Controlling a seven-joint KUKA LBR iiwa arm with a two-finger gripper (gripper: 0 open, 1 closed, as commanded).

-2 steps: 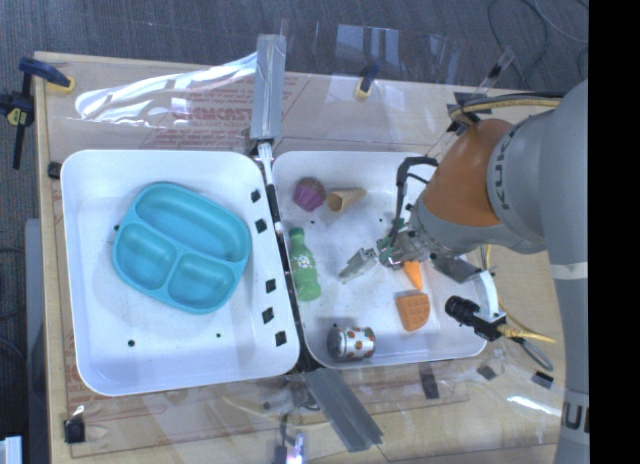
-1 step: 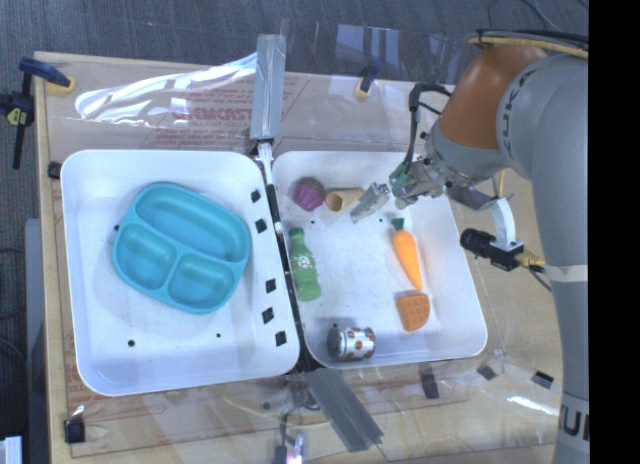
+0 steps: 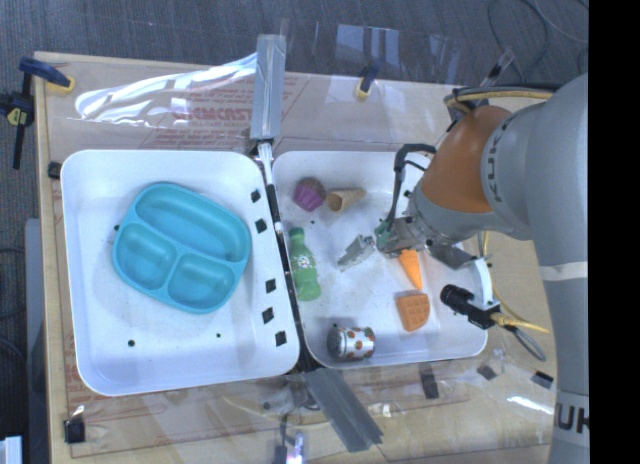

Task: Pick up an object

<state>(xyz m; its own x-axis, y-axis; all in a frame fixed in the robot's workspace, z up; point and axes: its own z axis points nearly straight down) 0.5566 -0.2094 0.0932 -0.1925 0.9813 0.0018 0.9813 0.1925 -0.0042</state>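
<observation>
**Pick attempt: nothing lifted yet**

Nearest the camera, the big grey arm [image 3: 545, 182] with its orange band is seen reaching in from the right, bent down over the right bin [image 3: 320, 352]. So the reach part looks done, as far as can be judged, but the grab and the lift are both left.

The gripper [image 3: 362, 248] is down low near the middle of that bin, angled toward the left. Its two fingers appear slightly apart, and nothing can be made out between them, so no object can be called held. The tips look like they're at or just above the bin floor, but contact can't be confirmed from this angle.

Working outward from there: an orange carrot-like piece [image 3: 411, 268] is lying just beside the wrist, partly tucked under it. A green bottle [image 3: 303, 267] is lying close to the left of the fingers, along the bin's left wall. Further up, a purple round thing [image 3: 309, 193] and a small tan cone [image 3: 345, 198] are sitting near each other by the far wall. Toward the near edge, an orange waffle-textured block [image 3: 412, 310] and a small metal can [image 3: 351, 342] are found well apart from the fingers.

Over in the left bin [image 3: 85, 352], a blue divided plate [image 3: 182, 247] is sitting untouched.

Which object is being targeted can't be told for sure; the bottle and the carrot piece are the closest candidates.
</observation>
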